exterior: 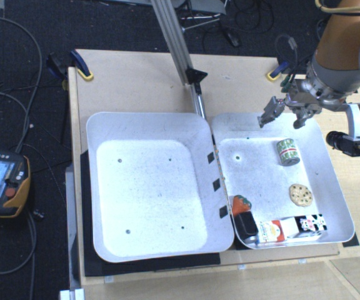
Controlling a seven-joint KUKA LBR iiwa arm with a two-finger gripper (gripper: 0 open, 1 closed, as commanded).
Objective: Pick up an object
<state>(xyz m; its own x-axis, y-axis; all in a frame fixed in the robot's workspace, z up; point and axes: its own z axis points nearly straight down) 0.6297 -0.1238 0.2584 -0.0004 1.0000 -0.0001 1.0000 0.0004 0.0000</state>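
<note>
Fingers point(285, 112) of the grey gripper stood spread wide apart with nothing between them, poised over the far rim of the right-hand shallow white bin point(333, 174). Just below them in the camera view, apart from both tips, lay a small green and white cylindrical can point(287, 152) on its side on the bin floor. Further toward the near edge from the fingers sat a round tan cookie with dark chips point(300, 195). Well away from the fingers, along the bin's near wall, lay a white, red and black carton point(290, 227), flat on its side, with a black rectangular block point(246, 224) just beside its left end and a small red and orange strawberry-shaped toy point(240, 202) touching or nearly touching that block. To the left of the fingers, across the divide, the left-hand shallow white bin point(149, 189) rested on the pale wooden table point(136, 83).
</note>
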